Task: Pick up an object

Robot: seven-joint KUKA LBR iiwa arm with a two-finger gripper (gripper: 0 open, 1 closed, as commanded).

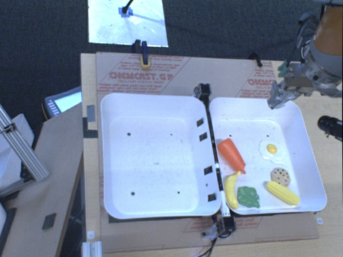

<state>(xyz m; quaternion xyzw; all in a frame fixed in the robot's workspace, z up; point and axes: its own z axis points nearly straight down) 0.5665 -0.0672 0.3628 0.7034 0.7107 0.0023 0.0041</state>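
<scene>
Over the right bin's (308, 138) far corner the gripper (277, 98) hangs at the end of the grey arm (321, 63), which reaches in from the right; nothing sits between its tips, and jaw state can't be told from this angle. Pickable items all lie in the right bin, bunched in its near half: orange carrot (232, 153) by the divider, yellow banana (231, 190) just below it, green leafy piece (248, 197) touching the banana, fried egg (269, 150) mid-bin, cookie (280, 176) near it, corn cob (282, 193) toward the near right corner. Left bin (107, 159) is bare white plastic. Gripper is well apart from every item, so probably parked high at the rim to stay out of the camera's sightline before a descent; no target chosen yet by my read
</scene>
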